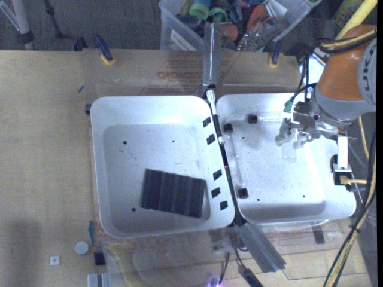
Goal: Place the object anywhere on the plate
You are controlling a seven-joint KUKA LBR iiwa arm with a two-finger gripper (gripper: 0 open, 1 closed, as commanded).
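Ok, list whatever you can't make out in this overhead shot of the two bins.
- Gripper, camera view: pale fingers blur against the white right bin, so open or shut is unclear, as is any held object.
- Arm: cut off by the right edge.
- Dark ribbed slab in the left bin: too coarse to identify; no clear plate.
- Clear tub of coloured items: cut off by the top edge, contents jumbled.
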